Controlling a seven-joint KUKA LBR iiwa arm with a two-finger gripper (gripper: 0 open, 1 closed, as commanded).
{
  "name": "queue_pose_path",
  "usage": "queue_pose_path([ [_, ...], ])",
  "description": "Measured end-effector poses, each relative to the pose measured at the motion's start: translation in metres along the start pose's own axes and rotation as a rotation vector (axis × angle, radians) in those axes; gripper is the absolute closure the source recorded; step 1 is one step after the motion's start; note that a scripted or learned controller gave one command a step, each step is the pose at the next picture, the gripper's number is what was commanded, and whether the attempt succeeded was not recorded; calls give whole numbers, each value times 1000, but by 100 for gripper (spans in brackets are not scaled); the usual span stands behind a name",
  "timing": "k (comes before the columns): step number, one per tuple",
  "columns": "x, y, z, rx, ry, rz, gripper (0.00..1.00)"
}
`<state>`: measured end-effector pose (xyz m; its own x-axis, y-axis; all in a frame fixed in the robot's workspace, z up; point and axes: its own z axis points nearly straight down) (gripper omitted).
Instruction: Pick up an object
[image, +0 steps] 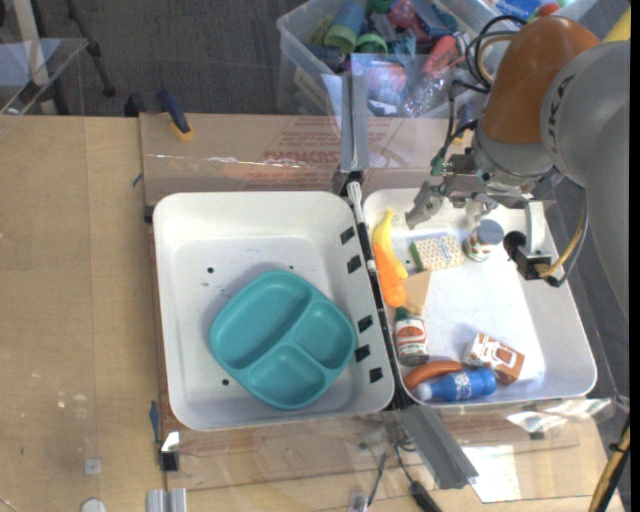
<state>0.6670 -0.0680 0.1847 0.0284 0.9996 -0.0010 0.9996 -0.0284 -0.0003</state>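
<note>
1. Nearest the camera, along the front wall of the right bin (560, 385), a blue bottle (462, 387) lies on its side with a red sausage-like piece (432, 371) touching it from behind and a small orange-and-white carton (497, 357) just beside them. They look tumbled into the corner rather than set there, so any of them would need a grip from above.
2. Left of these, the left bin (185, 300) holds a teal divided plate (283, 338), flat and well apart from the arm; its breadth makes it a poor pick for two fingers.
3. Against the divider stands a small can (410, 338), and beyond it an orange carrot-shaped toy (389, 268) lies along the wall with a yellow piece (383, 229) at its far end.
4. Farther back, a patterned card (438, 252) and a little jar (484, 238) sit near the bin's rear.
5. Above that rear area hangs the gripper (455, 205), nothing seen between its fingers (420, 208), which seem spread apart. Judging by its position, the card or jar is the likeliest target, and no grasp is made yet.
</note>
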Motion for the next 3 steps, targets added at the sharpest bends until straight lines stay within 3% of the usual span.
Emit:
queue_pose_path([
  [1, -57, -27, 95, -10, -1, -44, 0],
  [2, -27, 3, 95, -10, -2, -117, 0],
  [3, -27, 4, 85, -13, -4, -119, 100],
])
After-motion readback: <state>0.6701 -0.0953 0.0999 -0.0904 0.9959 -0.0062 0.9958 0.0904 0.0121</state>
